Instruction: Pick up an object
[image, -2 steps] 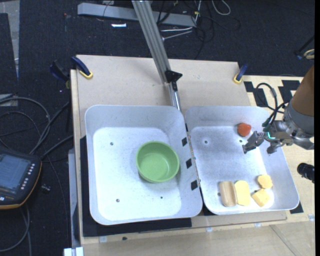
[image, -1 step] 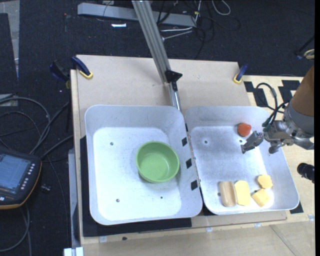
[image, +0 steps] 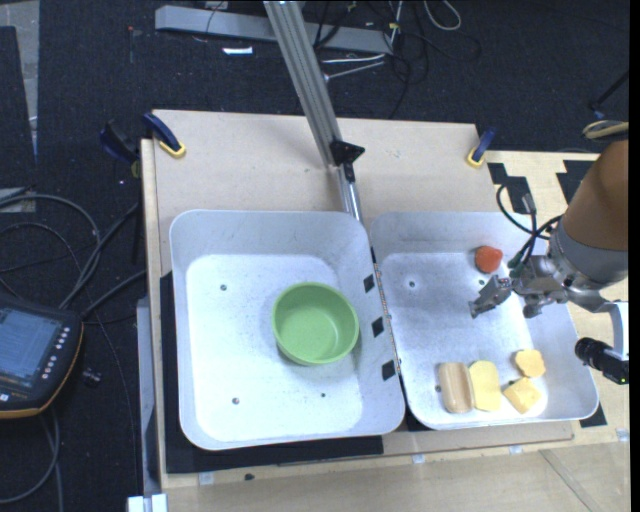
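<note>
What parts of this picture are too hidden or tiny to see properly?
- Arm: cut off by the camera view's right edge.
- Gripper: too small and dark to tell how the jaws stand.
- Yellow pieces in the right bin: too small to identify.
- Handheld screen: cut off by the left edge.

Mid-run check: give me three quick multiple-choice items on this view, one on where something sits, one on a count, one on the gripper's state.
1. Where is the green bowl?
A. left bin
B. right bin
C. on the bench

2. How many pale yellow or tan food pieces lie at the right bin's near edge?
A. one
B. two
C. four

3. The gripper is:
A. lifting the bowl
B. holding nothing, above the right bin's floor
C. gripping the red-orange piece

Answers: A, bowl sits in the left bin; C, four clustered; B, nothing between its fingers.
</note>
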